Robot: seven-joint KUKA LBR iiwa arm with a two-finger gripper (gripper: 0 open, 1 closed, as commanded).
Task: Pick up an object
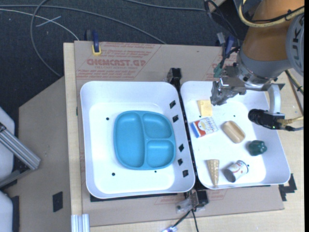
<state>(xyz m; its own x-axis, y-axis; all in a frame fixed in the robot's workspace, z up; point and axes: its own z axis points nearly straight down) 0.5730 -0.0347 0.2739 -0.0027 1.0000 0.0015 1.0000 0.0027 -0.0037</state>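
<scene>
Hovering over the right bin (277,175), the gripper (219,96) hangs just above the yellow block (204,108); whether it is spread or closed I cannot tell, and nothing shows in its grip. Its place suggests the block is the target. Beside the block lie a red-and-white packet (203,127), a tan roll (232,131), a green lump (257,147), a cone (213,171) and a small can (235,170). The left bin (94,129) holds a blue tray (144,140), well apart.

Bright, even overhead light; soft shadows, perhaps slight blur.
</scene>
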